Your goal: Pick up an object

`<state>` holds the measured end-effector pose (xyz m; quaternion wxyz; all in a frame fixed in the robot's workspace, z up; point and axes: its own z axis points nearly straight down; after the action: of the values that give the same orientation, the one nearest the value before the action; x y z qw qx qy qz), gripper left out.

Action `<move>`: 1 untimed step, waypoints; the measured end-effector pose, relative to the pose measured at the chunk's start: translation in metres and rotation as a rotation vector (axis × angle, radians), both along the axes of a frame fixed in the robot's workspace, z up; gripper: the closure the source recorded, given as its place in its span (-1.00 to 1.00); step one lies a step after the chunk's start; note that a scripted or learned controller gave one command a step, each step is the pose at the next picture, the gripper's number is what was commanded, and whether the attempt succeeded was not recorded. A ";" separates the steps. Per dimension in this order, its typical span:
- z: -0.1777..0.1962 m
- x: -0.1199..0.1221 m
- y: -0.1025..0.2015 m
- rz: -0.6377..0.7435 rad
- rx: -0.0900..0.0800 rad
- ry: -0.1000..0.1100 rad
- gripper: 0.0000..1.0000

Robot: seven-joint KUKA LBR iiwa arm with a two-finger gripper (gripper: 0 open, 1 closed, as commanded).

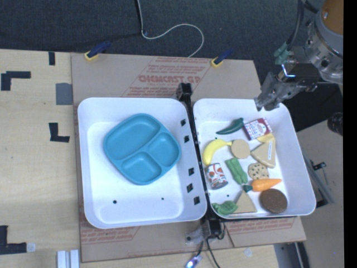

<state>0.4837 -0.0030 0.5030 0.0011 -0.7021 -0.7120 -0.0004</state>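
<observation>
The right bin [294, 144] holds several toy foods: a yellow banana [214, 148], a dark green pepper [230, 127], a red carton [257, 129], a round cracker [240, 148], a cheese wedge [266, 152], a green bean pod [236, 170], a small can [216, 176], a cookie [257, 171], an orange carrot [265, 184], a brown disc [274, 201] and a sandwich triangle [245, 202]. My gripper [268, 101] hangs above the bin's upper right corner, just above the red carton, with nothing seen in it.
The left bin [92, 116] holds a blue divided plate [142, 148]. Black clips [184, 90] join the two bins down the middle. A white cable [167, 32] loops on the dark floor behind the bench. Yellow and blue clamps [97, 50] sit at the board's far edge.
</observation>
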 end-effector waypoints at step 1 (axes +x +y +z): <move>0.033 0.000 0.066 -0.005 -0.001 -0.004 1.00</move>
<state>0.4838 0.0633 0.5363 -0.0005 -0.7038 -0.7104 -0.0015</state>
